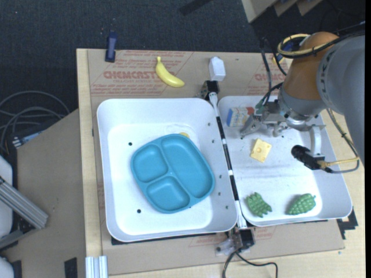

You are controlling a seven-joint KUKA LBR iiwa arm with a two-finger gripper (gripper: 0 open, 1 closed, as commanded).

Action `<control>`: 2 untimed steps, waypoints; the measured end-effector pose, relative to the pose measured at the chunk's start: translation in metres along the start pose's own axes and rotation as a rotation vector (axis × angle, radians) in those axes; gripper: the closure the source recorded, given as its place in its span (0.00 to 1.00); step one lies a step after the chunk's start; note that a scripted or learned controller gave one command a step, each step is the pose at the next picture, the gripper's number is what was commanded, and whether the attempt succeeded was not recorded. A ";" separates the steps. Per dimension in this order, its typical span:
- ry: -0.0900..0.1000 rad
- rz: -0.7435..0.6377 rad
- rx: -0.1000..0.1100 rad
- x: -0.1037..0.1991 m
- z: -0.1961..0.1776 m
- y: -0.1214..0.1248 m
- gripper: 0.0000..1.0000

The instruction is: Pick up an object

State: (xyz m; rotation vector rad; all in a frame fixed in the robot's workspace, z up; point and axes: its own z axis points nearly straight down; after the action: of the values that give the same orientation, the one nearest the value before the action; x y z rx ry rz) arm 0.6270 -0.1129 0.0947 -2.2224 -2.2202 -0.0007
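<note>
**Overhead, arm poised in the right bin**

Overhead, the grey arm [333, 68] reaches into the right bin [330, 204], its gripper [264, 126] low near the far wall; whether the fingers are open or closed, I cannot tell. Next door, the left bin [116, 155] holds a blue divided tray [171, 172]. A yellow cheese wedge [261, 150] lies just below the gripper. Two green toys [258, 204] [302, 204] sit by the right bin's near edge. A banana [168, 74] rests on the bench behind the bins.
</note>
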 end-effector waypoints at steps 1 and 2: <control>-0.001 -0.003 0.015 0.008 0.010 0.037 0.00; 0.000 0.000 0.002 0.006 0.010 -0.012 0.00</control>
State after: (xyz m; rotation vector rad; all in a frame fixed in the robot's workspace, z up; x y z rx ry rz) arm 0.6146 -0.1073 0.0845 -2.2213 -2.2193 0.0016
